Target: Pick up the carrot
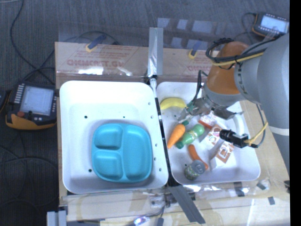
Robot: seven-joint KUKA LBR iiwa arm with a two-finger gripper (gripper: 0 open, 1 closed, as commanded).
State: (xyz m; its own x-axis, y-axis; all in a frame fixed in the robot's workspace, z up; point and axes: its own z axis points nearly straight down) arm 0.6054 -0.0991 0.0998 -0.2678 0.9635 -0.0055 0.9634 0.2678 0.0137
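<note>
A: Where's the carrot (176, 134)?
B: In the right bin (249, 166), near its left wall, beside a green bottle (190, 137).
A: And the gripper (189, 111)?
B: Just above the carrot; its grip I cannot tell.

Dark grey carpet floor (94, 8), trailing cables (19, 13), cardboard-topped bench (108, 58)

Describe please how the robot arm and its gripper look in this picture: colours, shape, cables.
The arm is thick, rounded and light grey, with an orange band above the wrist. Black cables loop over the band, and a yellowish cable hangs by the wrist. The gripper is small, metallic grey and dark, much narrower than the arm.
</note>
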